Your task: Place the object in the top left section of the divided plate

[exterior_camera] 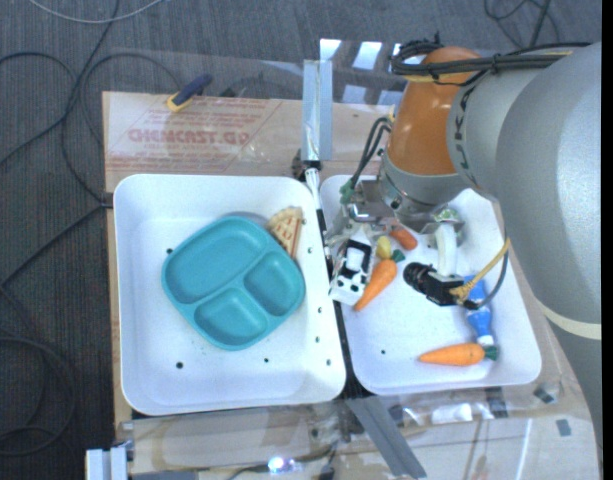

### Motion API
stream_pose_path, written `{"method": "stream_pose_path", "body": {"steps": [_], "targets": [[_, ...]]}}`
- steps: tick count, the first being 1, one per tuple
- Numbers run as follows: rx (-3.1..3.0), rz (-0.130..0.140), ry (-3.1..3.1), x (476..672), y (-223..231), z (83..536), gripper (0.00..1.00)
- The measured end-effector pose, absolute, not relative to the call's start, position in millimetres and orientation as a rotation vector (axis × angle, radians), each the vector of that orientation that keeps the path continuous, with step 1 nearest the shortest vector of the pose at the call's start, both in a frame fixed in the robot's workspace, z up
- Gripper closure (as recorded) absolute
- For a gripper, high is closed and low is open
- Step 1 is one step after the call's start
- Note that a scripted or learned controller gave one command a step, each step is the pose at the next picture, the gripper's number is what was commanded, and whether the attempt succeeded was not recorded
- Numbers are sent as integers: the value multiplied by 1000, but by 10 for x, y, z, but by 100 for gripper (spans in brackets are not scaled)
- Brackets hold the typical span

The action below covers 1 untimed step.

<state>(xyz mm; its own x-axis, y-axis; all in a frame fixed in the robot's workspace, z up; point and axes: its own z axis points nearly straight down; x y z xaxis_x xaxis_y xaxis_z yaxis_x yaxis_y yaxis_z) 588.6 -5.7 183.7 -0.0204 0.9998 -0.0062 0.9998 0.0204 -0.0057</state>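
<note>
Sitting empty in left bin [146,368]: plate [233,280], all sections free, waffle [287,228] leaning at its far rim. Lying in right bin [516,363]: near carrot [451,354], second carrot [377,283], cow toy [351,273] — staging for pick. Hovering over far end: gripper [391,230], buried in clutter; opening impossible to tell, nothing visibly held.

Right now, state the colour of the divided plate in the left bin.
Teal blue all over; the divided plate shows clearly in the camera view.

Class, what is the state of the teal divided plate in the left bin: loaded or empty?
Empty. The divided plate shows bare teal in all three sections; the waffle cone lies outside its rim.
</note>
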Motion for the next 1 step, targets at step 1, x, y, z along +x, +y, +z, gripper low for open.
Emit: {"method": "stream_pose_path", "body": {"steps": [1], "targets": [[2138,-8,2305,5555,700,2207,100]]}}
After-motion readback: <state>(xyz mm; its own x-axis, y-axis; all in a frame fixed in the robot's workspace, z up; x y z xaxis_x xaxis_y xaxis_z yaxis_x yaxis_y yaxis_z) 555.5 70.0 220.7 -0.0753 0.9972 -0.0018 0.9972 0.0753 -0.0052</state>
